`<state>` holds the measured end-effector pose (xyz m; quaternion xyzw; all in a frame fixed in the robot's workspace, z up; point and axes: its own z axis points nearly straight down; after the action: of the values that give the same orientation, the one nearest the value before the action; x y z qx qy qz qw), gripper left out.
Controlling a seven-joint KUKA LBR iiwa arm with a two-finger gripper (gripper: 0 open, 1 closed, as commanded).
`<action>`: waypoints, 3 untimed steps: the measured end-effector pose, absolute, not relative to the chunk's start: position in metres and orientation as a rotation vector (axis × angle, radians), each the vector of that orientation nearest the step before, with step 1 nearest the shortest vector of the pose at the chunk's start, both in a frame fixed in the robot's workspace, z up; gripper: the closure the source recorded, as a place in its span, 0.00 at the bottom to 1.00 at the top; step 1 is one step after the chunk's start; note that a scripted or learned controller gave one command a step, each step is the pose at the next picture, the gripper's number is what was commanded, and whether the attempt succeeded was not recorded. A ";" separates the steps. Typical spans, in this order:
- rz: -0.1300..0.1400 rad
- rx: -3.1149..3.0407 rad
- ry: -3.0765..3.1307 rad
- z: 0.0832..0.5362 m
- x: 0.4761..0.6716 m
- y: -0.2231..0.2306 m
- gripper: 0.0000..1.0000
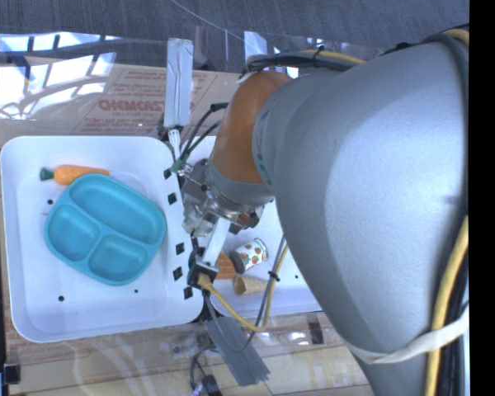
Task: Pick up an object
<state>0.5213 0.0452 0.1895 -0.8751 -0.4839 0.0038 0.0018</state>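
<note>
The grey arm reached in from the right and loomed large in the camera view, its broad link lying behind and to the right of the gripper. The orange band sat just behind the gripper, above the wrist (a grey collar), which bent down and leftward. The gripper pointed downward, its tip hidden under its own metal body.

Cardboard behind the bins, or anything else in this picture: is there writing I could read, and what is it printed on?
"CHEMCAS": large red letters on the cardboard; the word's end meets a grey strip, so it may run on.
Smaller red lines above and below that word: too blurred to read.
Cup: coloured marks, no letters I can make out.
Tray: no text.
</note>
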 end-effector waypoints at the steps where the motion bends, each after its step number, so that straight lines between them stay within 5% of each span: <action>1: 0.019 -2.988 -0.953 0.189 0.488 0.040 1.00; 2: 0.012 -3.117 -0.371 0.190 0.476 0.062 1.00; 3: 0.019 -3.084 -0.581 0.166 0.474 0.141 1.00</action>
<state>0.4743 0.1412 0.1657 -0.9827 -0.1852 0.0062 0.0018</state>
